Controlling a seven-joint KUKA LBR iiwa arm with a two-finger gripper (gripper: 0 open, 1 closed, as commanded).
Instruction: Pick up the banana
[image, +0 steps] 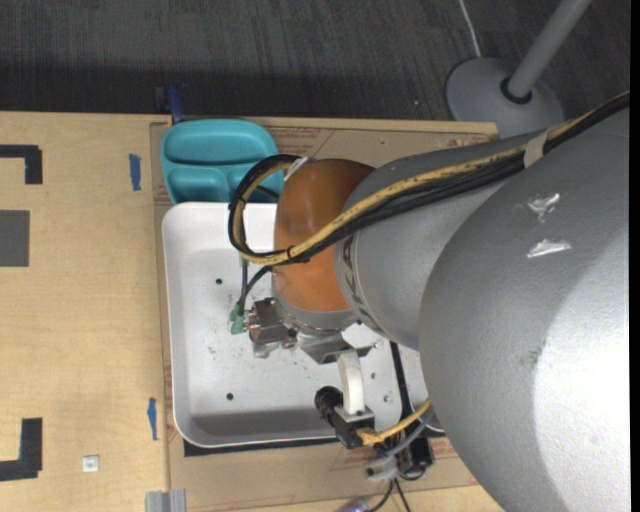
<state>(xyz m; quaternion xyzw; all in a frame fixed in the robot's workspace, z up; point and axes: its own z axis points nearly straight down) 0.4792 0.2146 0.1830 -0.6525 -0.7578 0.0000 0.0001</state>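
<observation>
noted a large grey arm (520, 300) across the right half of the frame, angled toward the centre. noted its orange band (315, 240) at centre frame, just above the wrist hardware. traced a black-and-yellow cable (240, 215) along the top of the arm, looped out left of the orange band and back down toward the wrist.

located the white bin (195, 330) at centre left, with its right portion covered by the arm. recorded small dark specks on the bare bin floor. located the gripper (264, 328) low over the bin floor near centre frame, directly below the orange band, seen as a block of metal parts with a small green piece on its left side. could not tell its opening state, wide or narrow, nor any held item, with the wrist in front.

could not tell the location of the banana from this angle.

found a teal moulded container (215, 155) touching the upper edge of the white bin, at upper centre left. found blue tape strips (135, 172) and black markings (25, 165) on the tan bench surface (80, 300) at left. found a grey round stand base (490, 90) at upper right.
</observation>
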